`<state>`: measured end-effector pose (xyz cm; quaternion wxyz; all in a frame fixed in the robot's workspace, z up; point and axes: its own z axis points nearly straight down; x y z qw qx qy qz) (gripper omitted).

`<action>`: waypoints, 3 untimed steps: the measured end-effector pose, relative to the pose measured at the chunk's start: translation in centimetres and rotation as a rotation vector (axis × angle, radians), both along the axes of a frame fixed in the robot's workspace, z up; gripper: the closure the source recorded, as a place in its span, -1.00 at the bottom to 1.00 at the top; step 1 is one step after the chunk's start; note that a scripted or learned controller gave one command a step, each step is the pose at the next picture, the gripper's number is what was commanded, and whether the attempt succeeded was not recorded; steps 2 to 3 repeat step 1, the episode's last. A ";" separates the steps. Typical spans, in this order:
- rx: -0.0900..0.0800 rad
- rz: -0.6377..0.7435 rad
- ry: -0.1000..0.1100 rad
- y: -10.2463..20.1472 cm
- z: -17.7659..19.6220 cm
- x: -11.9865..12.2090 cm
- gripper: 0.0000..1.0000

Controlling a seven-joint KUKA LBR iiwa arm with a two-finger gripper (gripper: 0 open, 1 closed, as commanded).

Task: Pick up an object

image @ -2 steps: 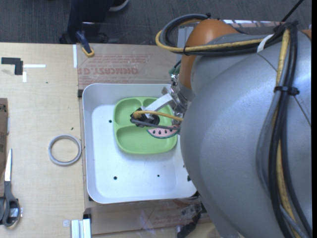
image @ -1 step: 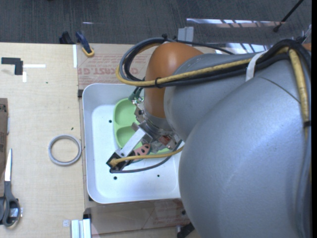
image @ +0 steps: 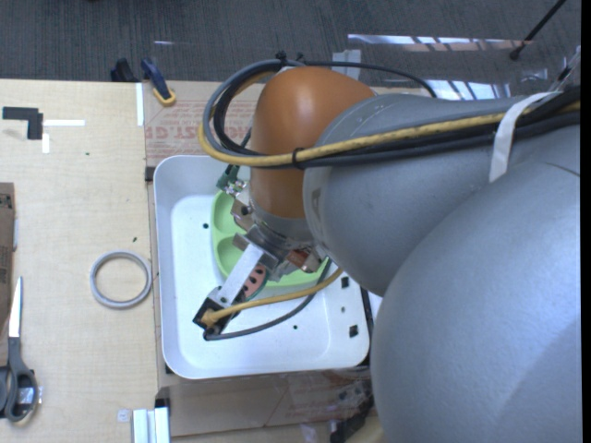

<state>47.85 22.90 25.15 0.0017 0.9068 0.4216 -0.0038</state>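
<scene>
A robotics lab: wooden bench (image: 74,201), tape roll (image: 121,279), scissors (image: 17,377), grey carpet (image: 277,7).

The only lettering I can find is red print on the brown cardboard (image: 182,121), which lies beyond my claw (image: 275,258), just past the far rim of the white bin (image: 175,247) I reach into. My own cables (image: 214,118) cross part of it, and the letters that show are too blurred for me to read.
</scene>
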 end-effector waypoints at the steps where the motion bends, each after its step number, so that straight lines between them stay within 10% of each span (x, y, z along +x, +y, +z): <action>1: 0.000 -0.135 0.002 -2.6 -5.1 -0.1 1.00; 3: 0.000 -0.135 0.002 -2.6 -5.1 -0.1 1.00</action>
